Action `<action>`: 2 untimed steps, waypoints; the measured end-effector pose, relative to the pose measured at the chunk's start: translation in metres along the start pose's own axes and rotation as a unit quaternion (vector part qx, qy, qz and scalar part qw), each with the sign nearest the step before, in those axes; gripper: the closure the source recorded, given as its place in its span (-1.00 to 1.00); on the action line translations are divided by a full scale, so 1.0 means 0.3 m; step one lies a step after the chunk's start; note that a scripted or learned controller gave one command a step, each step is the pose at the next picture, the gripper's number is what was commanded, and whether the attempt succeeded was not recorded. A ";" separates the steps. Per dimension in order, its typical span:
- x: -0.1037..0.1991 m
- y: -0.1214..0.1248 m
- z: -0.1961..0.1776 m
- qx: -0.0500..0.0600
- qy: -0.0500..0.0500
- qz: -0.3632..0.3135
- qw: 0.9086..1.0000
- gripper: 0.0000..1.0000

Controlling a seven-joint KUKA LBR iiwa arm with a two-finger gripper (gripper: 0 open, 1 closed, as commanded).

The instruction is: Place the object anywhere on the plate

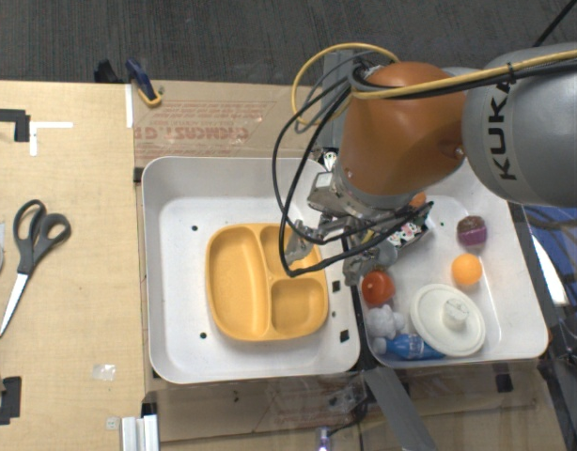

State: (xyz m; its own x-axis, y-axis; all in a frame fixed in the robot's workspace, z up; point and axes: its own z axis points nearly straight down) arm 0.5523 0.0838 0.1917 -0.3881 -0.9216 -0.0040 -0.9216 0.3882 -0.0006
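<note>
One camera view, looking down. Yellow divided plate (265, 283) sits in the left bin (166, 280). Arm wrist hangs over the seam between the bins, hand (319, 236) at the plate's right rim, wrapped in cables; cannot tell its state or whether it carries anything. Right bin (514, 341) has a red ball (378, 287), orange ball (467, 270), purple ball (472, 230), white lid (447, 318). Which one is the object is unclear. Likely the carry or release step; next move needs the hand centred over a plate compartment.
</note>
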 end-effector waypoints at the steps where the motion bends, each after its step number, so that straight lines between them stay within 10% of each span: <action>1: 0.000 0.000 0.000 0.000 0.000 0.000 1.000 -1.00; 2: 0.000 0.000 0.000 0.000 0.000 0.000 1.000 -1.00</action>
State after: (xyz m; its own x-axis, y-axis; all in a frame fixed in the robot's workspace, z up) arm 0.5523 0.0838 0.1917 -0.3882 -0.9216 -0.0040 -0.9216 0.3882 -0.0006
